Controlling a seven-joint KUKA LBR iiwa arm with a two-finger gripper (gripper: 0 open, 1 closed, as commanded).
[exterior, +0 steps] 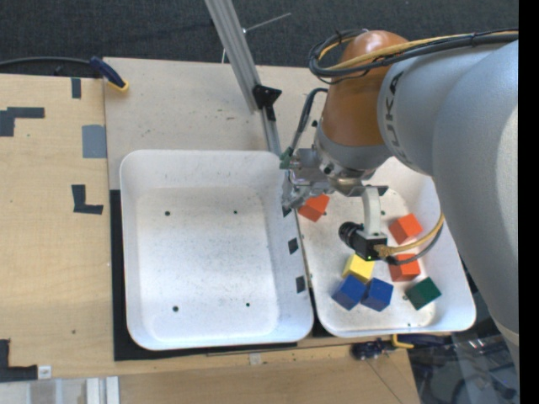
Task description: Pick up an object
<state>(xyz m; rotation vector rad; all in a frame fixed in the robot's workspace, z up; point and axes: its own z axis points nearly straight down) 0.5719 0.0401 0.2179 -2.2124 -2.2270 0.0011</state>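
A: Entry, single overhead view. The gripper point(305, 194) sits over the near-left corner of the right bin point(455, 310), just beside the wall it shares with the left bin point(135, 225). An orange block point(312, 208) shows directly beneath it.

B: Held, or only under it?

A: Cannot tell. The wrist and the orange band of the arm point(438, 82) cover most of the fingers. The block touches or nearly touches the gripper tip, but I cannot see it between the fingers, and cannot say whether they are spread or closed.

B: Other candidates?

A: Clustered further down the same bin: a yellow block point(360, 268), two blue blocks point(348, 292) point(378, 295) touching each other, a green block point(424, 293), and two more orange blocks point(406, 226) point(405, 268) near the cable.

B: Step in hand, then?

A: My judgement: the grasp stage on the lone orange block, either closing on it or just beginning a lift. The next move calls for a straight vertical rise, kept clear of the bin wall close by, then a check that the block comes up with it.
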